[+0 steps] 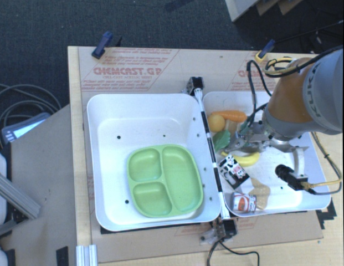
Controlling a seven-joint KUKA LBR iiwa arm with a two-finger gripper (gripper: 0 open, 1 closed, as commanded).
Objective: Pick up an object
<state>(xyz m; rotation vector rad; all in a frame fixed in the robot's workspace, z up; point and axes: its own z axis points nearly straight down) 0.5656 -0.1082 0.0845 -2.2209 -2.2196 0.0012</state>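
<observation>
Roughly: surface (160,65) carries two shallow white bins side by side, left bin (105,115) and right bin (321,201), touching along a central divider. Left bin holds a green three-compartment tray (163,180), lying flat toward the 5 o'clock part of that bin.

Arm (307,96), grey with orange band, comes in from 3 o'clock and dips into the right bin. Claw (245,143) sits low over the cluttered 9 o'clock side of that bin; cannot tell whether it's spread or pressed together, and nothing clearly seen between its tips.

Objects in right bin, all candidates for the pick:
- orange carrot-like item (234,115) at 11 o'clock of the bin
- yellow round fruit (216,122) touching the carrot's 8 o'clock end
- green leafy piece (221,140) just below the fruit, against the divider
- yellow banana-like piece (248,159) just under the claw, at its 6 o'clock
- black-and-white patterned item (234,170) at 7 o'clock of the claw, near the divider
- small red-labelled can (244,203) lying on its side at the bin's 7 o'clock corner
- tan lumpy item (261,194) touching the can at its 2 o'clock

Black part with cable (291,177) hangs off the arm at 4 o'clock of the claw.
</observation>
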